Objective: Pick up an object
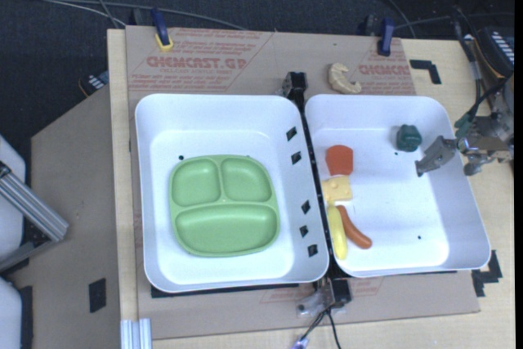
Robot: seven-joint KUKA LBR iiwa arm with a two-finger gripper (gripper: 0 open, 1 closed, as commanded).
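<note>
Green tray (223,205) in left bin (155,127) | right bin (458,225): toy food | jaws (448,158): cannot tell

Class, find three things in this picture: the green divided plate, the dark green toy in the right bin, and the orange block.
green divided plate (222,204), camera view, central ridge.
dark green toy (408,137), camera view, its middle.
orange block (339,159), camera view, top face.

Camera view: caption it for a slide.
Gripper over right bin near teal object; green tray in left bin.
</note>
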